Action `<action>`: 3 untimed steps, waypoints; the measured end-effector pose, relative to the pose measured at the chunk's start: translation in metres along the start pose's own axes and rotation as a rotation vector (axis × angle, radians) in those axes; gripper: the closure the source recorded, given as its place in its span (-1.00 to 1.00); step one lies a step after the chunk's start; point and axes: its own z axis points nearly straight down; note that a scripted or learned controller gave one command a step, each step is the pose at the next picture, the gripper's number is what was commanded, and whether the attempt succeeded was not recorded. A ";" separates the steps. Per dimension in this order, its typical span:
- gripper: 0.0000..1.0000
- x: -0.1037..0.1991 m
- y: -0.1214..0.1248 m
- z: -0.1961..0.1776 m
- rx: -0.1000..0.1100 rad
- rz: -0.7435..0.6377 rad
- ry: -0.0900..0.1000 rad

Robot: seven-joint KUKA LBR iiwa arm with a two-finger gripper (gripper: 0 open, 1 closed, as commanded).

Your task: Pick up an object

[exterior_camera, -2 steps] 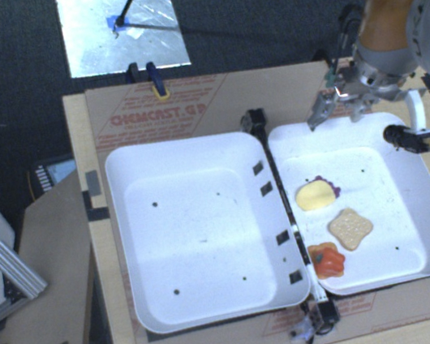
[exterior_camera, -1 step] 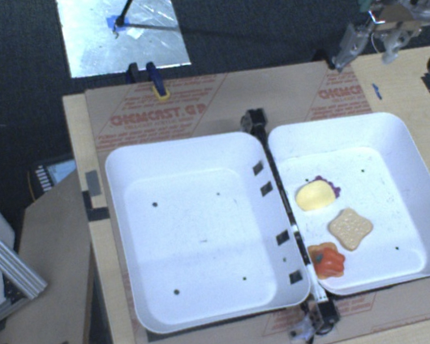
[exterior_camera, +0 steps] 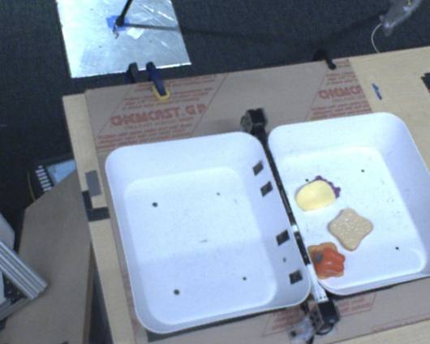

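Three small objects lie in the right white bin [exterior_camera: 390,136], all toward its left side. A yellow rounded piece [exterior_camera: 315,195] rests on the floor with a bit of purple [exterior_camera: 333,185] showing at its upper right edge. Just below it lies a tan, toast-shaped piece [exterior_camera: 349,228]. An orange and red piece [exterior_camera: 326,260] sits in the front left corner, against the wall next to the divider.
The left white bin [exterior_camera: 129,223] stands beside the right one, joined along a dark hinge strip [exterior_camera: 280,205]. Both rest on a brown board [exterior_camera: 211,102]. A silver sheet [exterior_camera: 121,25] lies beyond the bench. A pale grey fixture [exterior_camera: 407,0] hangs at the top right.
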 end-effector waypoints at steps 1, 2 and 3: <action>1.00 0.000 0.002 0.001 0.015 -0.003 0.000; 1.00 0.075 -0.006 0.049 0.025 -0.004 0.004; 1.00 0.191 -0.045 0.003 0.017 -0.010 0.008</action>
